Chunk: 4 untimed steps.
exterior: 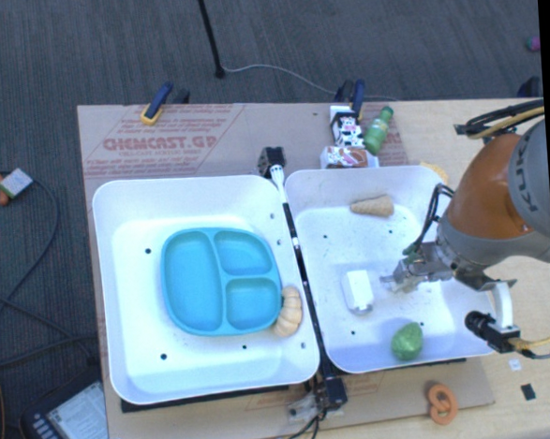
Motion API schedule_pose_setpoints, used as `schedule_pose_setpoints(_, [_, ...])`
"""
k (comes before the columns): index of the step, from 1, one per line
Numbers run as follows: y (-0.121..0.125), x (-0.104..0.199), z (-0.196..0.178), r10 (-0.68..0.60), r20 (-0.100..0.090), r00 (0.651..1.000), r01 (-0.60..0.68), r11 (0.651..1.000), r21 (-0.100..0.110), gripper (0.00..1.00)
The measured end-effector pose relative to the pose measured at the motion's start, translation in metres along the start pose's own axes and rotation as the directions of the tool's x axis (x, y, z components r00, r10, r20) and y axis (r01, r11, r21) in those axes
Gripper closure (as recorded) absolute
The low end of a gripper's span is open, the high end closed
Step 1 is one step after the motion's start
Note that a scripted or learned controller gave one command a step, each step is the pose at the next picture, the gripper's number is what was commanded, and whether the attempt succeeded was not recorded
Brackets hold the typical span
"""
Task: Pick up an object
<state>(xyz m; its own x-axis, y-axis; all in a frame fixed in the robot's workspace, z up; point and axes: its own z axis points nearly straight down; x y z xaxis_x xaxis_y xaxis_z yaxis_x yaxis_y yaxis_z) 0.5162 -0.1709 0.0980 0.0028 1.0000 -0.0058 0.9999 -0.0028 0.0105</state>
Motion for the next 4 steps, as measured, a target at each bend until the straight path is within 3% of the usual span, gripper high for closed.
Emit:
schedule_pose_setpoints(1, [0.0,0.0,0.0,0.0,0.0,1.0,0.0,1.0,0.001,0.0])
schedule_pose_setpoints(2, [0.0,0.0,-0.009,0.0,-0.001,1.0,0.0,1.0,0.001,1.0])
schedule_pose_setpoints(3, [0.0,0.0,-0.009,0.0,-0.001,1.0,0.0,1.0,0.001,0.0])
schedule_pose_setpoints(4, [-0.033,0.055,-0.003,-0.003,-0.007,1.0,0.004,1.0,0.014,0.0])
